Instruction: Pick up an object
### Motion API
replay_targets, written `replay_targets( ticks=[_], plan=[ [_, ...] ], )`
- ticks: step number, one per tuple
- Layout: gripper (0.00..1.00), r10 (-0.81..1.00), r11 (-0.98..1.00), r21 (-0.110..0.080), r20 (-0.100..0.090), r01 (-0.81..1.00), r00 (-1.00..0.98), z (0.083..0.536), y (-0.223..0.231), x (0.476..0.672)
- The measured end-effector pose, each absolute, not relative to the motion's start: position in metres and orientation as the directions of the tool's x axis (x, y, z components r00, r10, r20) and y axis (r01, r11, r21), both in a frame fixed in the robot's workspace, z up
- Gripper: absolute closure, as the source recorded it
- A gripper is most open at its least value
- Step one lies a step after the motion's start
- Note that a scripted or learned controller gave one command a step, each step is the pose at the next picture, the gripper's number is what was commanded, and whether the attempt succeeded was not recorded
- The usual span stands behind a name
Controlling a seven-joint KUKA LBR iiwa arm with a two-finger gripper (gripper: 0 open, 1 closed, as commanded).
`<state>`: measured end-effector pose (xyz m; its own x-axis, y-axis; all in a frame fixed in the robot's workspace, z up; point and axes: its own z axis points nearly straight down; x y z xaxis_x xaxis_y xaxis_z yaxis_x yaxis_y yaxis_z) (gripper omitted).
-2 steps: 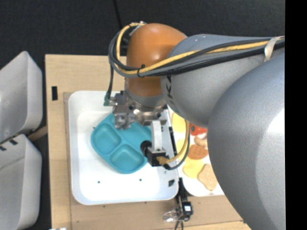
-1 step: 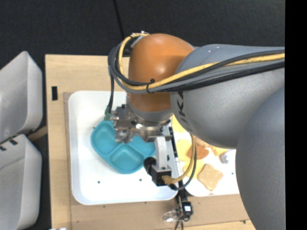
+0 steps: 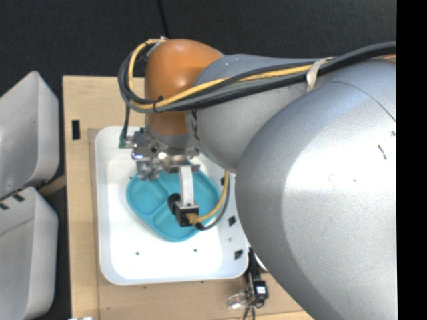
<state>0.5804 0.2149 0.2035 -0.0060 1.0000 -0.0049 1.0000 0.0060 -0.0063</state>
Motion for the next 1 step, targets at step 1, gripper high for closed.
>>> replay_targets(
  ticks=[1],
  plan=[
    [1.00, 1.000, 0.001, 0.004, -0.001, 1.000, -0.001, 0.2868, 0.1846, 0.5919]
  ],
)
